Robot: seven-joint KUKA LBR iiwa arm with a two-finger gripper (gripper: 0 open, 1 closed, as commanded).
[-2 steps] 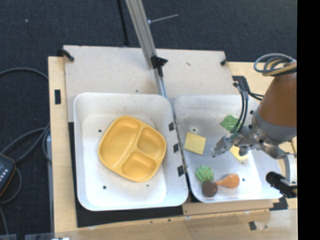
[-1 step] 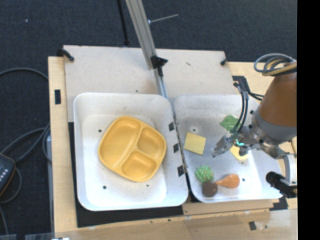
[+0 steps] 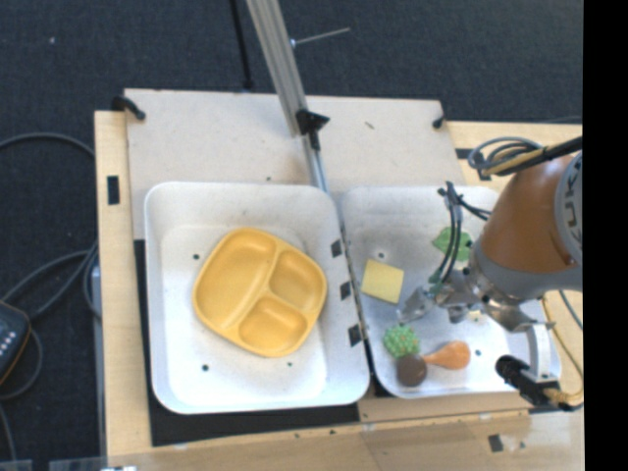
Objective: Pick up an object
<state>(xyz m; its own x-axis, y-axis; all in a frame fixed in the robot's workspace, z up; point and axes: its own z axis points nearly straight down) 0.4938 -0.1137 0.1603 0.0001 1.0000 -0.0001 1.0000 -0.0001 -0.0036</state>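
My fingers (image 3: pixel 420 304) hang over the right bin (image 3: pixel 392 214), just right of the yellow block (image 3: pixel 383 282) and above the green bumpy piece (image 3: pixel 400 340). They are small and partly lost under my wrist, so I cannot tell how far apart they stand; nothing is seen between them. Yellow block: lies flat on the bin floor, near the bin's left wall, apart from the other items. Green bumpy piece: below the yellow block, touching or just beside a dark brown round piece (image 3: pixel 411 369) at the bin's lower edge. Orange drumstick-shaped piece (image 3: pixel 450 355): just right of the brown piece, narrow end toward it. A leafy green item (image 3: pixel 453 241) sits up and right of the yellow block, partly hidden by my cables and orange band (image 3: pixel 530 224). Left bin (image 3: pixel 177 214): holds a yellow divided tray (image 3: pixel 260 290) with three compartments, roughly centred, well apart from the yellow block. Both bins rest on the table (image 3: pixel 216 135); a metal post (image 3: pixel 280 57) rises from the table above the gap between the bins.
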